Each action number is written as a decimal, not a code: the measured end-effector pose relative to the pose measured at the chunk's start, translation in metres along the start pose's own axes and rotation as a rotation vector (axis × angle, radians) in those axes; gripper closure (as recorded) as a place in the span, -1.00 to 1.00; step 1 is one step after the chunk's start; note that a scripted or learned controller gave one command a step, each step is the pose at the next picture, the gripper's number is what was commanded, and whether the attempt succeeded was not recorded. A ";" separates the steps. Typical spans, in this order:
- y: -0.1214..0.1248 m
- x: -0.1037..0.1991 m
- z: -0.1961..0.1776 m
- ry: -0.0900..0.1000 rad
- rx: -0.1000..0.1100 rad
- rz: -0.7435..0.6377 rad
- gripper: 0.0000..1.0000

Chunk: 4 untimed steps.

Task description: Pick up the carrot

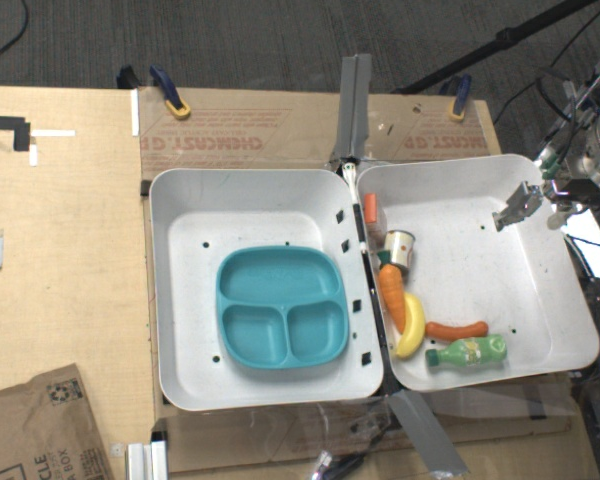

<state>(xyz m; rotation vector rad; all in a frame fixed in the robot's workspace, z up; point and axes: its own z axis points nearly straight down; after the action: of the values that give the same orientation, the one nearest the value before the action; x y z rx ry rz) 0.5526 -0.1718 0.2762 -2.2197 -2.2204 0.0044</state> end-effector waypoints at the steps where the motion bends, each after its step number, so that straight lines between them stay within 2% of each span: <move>1: -0.042 0.031 0.166 -0.004 -0.022 -0.108 -1.00; 2: -0.058 0.068 0.174 -0.010 -0.036 0.120 -1.00; 3: -0.074 0.087 0.086 0.000 -0.002 -0.069 -1.00; 4: -0.046 0.065 0.169 -0.004 -0.021 -0.232 -1.00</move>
<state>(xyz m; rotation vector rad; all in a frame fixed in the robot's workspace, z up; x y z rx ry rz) 0.5056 -0.1073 0.1076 -1.9579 -2.4764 -0.0146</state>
